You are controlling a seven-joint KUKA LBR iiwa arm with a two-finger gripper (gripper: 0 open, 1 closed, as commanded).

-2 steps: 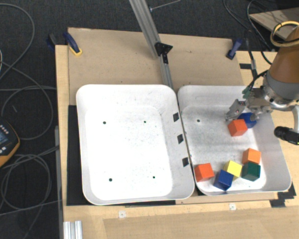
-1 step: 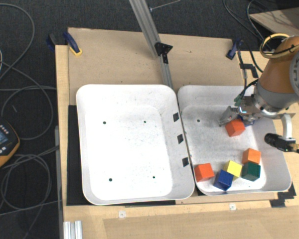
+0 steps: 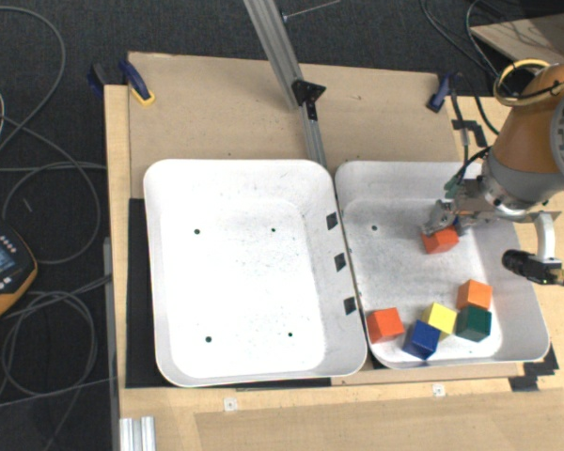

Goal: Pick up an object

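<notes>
The gripper [image 3: 442, 225] sits low in the right bin [image 3: 395, 191], grasping a red-orange block [image 3: 441, 241].

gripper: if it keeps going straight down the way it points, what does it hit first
The gripper points down at the red-orange block directly beneath its tip, so it would likely meet that block first, then the right bin floor. How much gap remains is unclear from this slanted view.

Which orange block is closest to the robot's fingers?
The orange block right at the gripper, alone in the middle of the right bin. The other two orange blocks sit near the bin's front edge.
</notes>
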